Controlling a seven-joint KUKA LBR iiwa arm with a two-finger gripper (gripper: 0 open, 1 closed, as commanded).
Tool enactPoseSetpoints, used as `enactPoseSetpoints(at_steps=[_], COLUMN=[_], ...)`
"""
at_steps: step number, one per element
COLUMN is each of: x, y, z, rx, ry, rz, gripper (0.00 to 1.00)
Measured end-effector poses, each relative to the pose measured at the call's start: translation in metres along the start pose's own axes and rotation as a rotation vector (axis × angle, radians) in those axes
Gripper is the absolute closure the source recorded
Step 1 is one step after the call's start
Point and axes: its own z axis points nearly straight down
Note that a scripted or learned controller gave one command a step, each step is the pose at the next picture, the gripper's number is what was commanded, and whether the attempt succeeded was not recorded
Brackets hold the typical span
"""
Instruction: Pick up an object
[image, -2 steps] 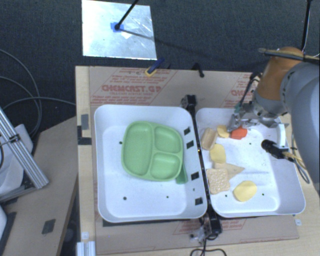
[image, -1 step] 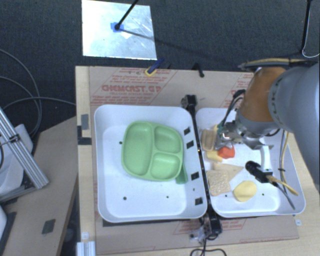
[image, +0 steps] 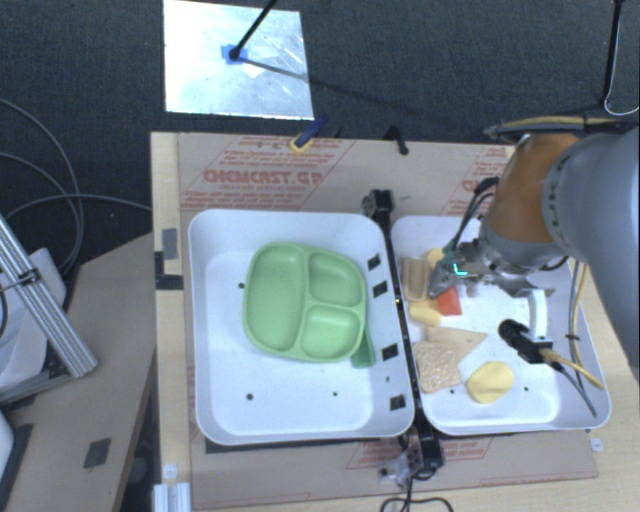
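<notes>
Over the right white bin, the two-finger gripper is lowered onto a small red-orange block among yellow food pieces; the approach step is judged underway, a secure closing called for next

Looks like a robotics lab setup. Two white bins sit on a cardboard sheet on a bench, with loose cables and an aluminium frame at the bench's left edge.

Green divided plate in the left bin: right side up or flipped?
Right side up. The green plate lies in the left bin, three compartments facing the camera.
</notes>
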Motion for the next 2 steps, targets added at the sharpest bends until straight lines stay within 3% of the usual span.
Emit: enactPoseSetpoints(at_steps=[1, 2], x=[0.000, -0.001], y=[0.001, -0.039], z=[-0.011, 0.011], rx=[0.001, 0.003], ry=[0.006, 0.014], rz=[0.004, -0.001], gripper=[1.00, 1.00])
